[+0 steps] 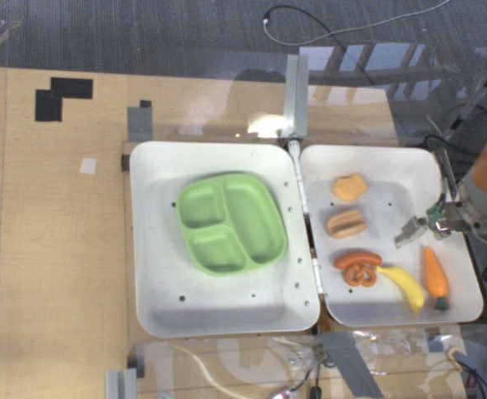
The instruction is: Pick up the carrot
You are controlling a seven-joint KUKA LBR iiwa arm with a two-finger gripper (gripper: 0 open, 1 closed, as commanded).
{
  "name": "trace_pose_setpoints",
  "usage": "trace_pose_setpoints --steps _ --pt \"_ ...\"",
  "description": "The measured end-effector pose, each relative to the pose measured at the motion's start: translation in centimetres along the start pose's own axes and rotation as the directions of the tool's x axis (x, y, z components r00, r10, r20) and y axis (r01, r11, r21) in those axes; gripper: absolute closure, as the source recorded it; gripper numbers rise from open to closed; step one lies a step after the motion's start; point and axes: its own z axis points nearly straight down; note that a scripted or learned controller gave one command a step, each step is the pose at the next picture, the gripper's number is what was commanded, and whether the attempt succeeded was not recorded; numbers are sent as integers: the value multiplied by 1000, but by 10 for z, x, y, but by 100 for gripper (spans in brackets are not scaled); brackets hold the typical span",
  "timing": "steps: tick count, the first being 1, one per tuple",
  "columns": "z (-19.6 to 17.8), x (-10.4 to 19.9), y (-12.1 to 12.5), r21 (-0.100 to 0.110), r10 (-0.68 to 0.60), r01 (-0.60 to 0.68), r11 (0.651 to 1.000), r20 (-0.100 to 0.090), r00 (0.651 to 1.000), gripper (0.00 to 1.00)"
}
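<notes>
Orange carrot (435, 274), green stem end

robotics lab: wooden bench (52, 223), paired white bins (152, 306), loose cable (343, 32)

Left bin (152, 306): green divided plate (229, 223). Right bin (393, 160): orange chunk (349, 188), hot dog (346, 222), pretzel (360, 274), banana (402, 284), carrot (435, 276) near right wall. Gripper (416, 229) just above carrot, nothing between fingers.

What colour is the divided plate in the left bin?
Light green: the divided plastic plate, seen in the camera view.
</notes>
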Motion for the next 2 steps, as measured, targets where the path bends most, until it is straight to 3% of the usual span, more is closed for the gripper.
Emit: trace_pose_setpoints --steps 1,2 --pt "43 0 -3 -8 21 -21 1000 3 1000 0" --pt "9 -1 10 -2 -17 17 1000 1 1000 0"
